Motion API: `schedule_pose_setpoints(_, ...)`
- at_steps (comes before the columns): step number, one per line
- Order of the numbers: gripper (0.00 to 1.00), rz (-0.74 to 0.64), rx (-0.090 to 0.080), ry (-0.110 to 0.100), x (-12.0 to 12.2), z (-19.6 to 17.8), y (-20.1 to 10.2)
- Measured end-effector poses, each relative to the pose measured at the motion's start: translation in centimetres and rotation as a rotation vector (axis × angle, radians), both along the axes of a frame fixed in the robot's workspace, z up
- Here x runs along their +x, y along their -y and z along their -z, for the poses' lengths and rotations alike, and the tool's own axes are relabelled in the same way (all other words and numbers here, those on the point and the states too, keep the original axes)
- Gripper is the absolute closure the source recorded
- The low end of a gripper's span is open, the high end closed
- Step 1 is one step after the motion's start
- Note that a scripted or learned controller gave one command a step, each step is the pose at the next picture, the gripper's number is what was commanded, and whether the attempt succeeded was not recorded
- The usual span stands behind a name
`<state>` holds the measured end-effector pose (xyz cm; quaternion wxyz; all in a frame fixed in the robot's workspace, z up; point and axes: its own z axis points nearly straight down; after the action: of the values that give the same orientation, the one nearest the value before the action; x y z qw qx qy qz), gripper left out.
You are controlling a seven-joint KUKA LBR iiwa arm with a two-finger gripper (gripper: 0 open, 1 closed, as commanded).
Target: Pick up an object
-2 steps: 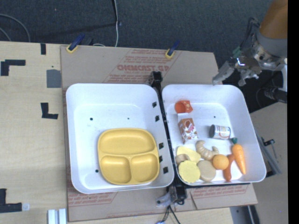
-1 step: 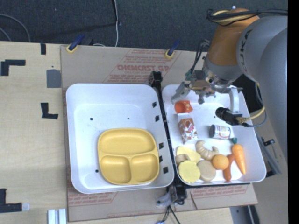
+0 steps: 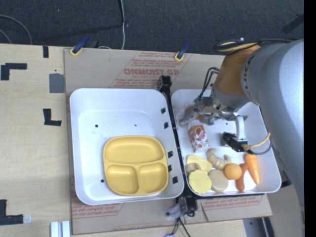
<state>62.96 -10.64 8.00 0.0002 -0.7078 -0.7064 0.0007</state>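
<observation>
Left bin (image 3: 84, 112) holds a smooth yellow divided plate (image 3: 135, 164); right bin (image 3: 269, 184) holds toy food (image 3: 217, 172); hand (image 3: 196, 113) state unclear.

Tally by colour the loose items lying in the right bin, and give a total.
Orange: 3, a round orange ball, a tapered orange carrot, a small orange-red piece.
Pale yellow: 2, a round disc, a flat slice.
Beige: 2, a knobbly root, a rounded lump.
Red-and-white: 1, a printed packet.
Total: 8

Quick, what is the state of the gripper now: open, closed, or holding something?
Gripper: cannot be told; it hangs over the right bin, above the red-and-white packet.
</observation>
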Motion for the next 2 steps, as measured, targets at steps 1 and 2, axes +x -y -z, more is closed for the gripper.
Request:
schedule_pose_setpoints(1, 0.00, -0.006, -0.001, -0.003, 3.90, -0.43, -0.89)
schedule_pose_setpoints(2, 1.00, -0.005, 0.000, -0.001, 3.85, -1.40, -0.94)
